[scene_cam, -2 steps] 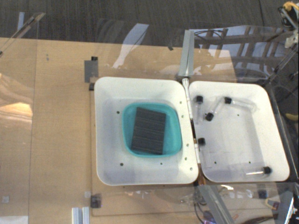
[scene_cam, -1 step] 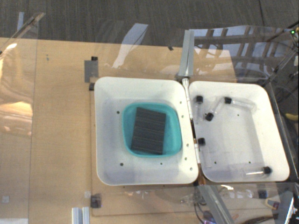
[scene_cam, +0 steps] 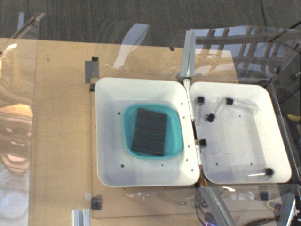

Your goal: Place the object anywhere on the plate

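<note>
Blk block [scene_cam: 149, 132] on teal plate [scene_cam: 175, 131].

You're looking at two white bins: the left bin [scene_cam: 108, 126] holds a teal plate [scene_cam: 175, 126], and on it lies a dark grey, ribbed rectangular object [scene_cam: 149, 132]. The right bin [scene_cam: 244, 140] carries small black studs [scene_cam: 201, 100]. Both sit on a pale tan wooden bench [scene_cam: 56, 126].

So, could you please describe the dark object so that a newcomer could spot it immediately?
Look at the left white bin; a teal plate sits in its middle. The dark ribbed block lies flat on that plate, the sole dark rectangle there.
</note>
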`<move>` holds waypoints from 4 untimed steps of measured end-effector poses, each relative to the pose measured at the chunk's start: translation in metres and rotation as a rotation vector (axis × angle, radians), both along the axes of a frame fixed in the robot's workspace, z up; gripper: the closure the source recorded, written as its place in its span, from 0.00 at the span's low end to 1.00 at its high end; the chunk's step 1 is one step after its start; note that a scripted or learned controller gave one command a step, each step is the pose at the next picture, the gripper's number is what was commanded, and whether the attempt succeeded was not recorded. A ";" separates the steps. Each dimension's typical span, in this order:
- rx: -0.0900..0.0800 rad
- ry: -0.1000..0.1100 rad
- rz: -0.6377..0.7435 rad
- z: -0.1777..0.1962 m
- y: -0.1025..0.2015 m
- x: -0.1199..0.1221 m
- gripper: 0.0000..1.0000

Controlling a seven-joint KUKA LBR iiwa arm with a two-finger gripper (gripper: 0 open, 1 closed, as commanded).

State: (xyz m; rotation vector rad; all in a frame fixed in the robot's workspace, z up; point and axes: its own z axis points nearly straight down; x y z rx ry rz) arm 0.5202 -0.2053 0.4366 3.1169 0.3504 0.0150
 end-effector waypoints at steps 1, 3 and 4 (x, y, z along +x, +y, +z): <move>0.001 0.001 0.000 0.000 0.000 0.000 0.00; 0.000 0.000 -0.019 0.000 -0.001 -0.031 0.00; 0.001 0.000 -0.020 0.000 -0.001 -0.031 0.00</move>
